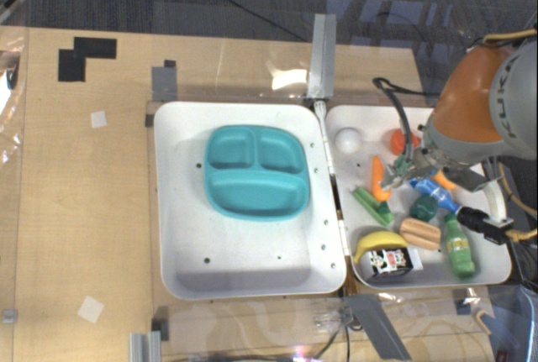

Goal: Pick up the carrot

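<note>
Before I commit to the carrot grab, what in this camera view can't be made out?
- Gripper: too small and cluttered to tell its state.
- Carrot: its upper right end merges with the gripper; contact unclear.
- Orange-red item: partly behind the cable, identity unclear.
- Blue item: the arm covers part of it.

Orange carrot, teal plate

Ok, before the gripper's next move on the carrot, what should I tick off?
1. Carrot lies in the right bin: ok.
2. Gripper is just right of the carrot: ok.
3. Carrot between the fingers: cannot tell.
4. Room around the carrot: not ok, a green vegetable crowds its lower end.
5. Teal divided plate sits in the left bin, out of the way: ok.
</note>
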Action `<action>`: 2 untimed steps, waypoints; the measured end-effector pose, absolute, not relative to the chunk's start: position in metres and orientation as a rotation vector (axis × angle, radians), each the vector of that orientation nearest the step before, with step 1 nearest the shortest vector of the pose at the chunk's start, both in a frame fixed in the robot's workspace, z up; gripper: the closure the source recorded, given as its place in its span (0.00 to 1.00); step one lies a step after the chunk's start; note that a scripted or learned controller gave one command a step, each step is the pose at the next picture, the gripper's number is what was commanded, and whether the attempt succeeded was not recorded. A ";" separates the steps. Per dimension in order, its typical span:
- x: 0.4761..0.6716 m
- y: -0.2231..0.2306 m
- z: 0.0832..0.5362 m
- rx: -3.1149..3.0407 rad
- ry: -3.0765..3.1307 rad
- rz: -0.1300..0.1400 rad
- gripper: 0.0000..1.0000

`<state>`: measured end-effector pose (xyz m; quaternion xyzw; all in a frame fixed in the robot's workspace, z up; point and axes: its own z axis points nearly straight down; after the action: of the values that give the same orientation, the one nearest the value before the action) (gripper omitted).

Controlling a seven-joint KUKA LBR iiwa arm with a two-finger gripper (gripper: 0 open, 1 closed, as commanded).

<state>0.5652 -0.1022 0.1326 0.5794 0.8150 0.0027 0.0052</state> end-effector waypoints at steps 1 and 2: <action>0.554 -0.035 0.188 1.811 2.557 0.014 1.00; 0.592 -0.036 0.185 1.955 2.454 0.004 1.00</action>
<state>0.5915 -0.0360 0.1849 0.6230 0.7822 0.0014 0.0021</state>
